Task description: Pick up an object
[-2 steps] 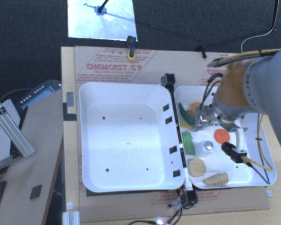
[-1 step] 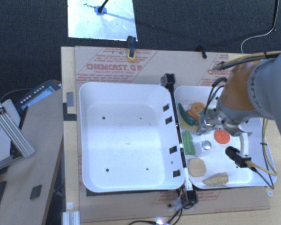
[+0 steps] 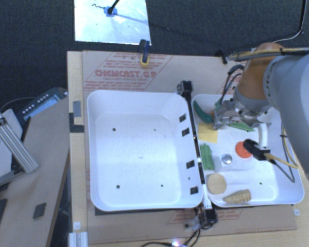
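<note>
Camera view, left bin [image 3: 139,148]: shallow white tray with rounded corners; its floor is wide open, and its right rim runs just beside the right bin's left rim.
Divider: black clips [image 3: 187,133] sit along the seam between the two bins.
Right bin [image 3: 278,187]: white; things crowd its left half, with bare floor toward its near right corner.
Green block [image 3: 206,156]: pale green and long, lying just inside the left wall, long axis running from far to near along that wall.
Yellow square [image 3: 208,133]: flat, pale yellow, far of the green block and just beside it.
Tan disc [image 3: 216,183]: round, flat, near of the green block.
Silver cap [image 3: 226,159]: small and round, between the green block and the orange disc.
Cone [image 3: 237,195]: tan and ridged, lying on its side by the near rim, long axis left to right, narrow tip to the left.
Orange disc [image 3: 242,149]: flat, partly under a black part of the arm.
Green curved piece [image 3: 203,113]: dark green, by the far left corner, beside the gripper.
Gripper [image 3: 222,118]: low over the far part of the right bin, above the yellow square; cannot tell how its claw stands, nor whether anything is in it.
Arm [image 3: 291,94]: grey with an orange band, covering the right bin's far right corner.
</note>
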`<state>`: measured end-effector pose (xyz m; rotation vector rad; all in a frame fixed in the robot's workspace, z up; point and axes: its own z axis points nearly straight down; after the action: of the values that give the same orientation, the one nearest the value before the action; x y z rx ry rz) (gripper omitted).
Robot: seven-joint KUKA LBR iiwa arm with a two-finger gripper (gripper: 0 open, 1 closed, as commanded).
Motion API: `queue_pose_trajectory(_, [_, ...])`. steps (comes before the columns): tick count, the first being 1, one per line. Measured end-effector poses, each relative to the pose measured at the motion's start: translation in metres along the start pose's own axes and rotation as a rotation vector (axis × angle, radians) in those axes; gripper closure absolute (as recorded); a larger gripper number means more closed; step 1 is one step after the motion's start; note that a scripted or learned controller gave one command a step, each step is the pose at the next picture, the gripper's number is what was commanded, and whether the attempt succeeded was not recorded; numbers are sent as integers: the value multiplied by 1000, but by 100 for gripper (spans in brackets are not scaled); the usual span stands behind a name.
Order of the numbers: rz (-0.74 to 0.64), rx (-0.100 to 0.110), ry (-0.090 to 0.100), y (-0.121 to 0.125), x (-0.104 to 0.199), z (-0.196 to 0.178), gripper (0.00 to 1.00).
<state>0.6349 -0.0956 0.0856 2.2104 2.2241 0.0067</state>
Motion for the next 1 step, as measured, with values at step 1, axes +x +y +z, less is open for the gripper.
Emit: queue_pose_trajectory(1, [-6, -7, 2, 39, 71, -106, 100])
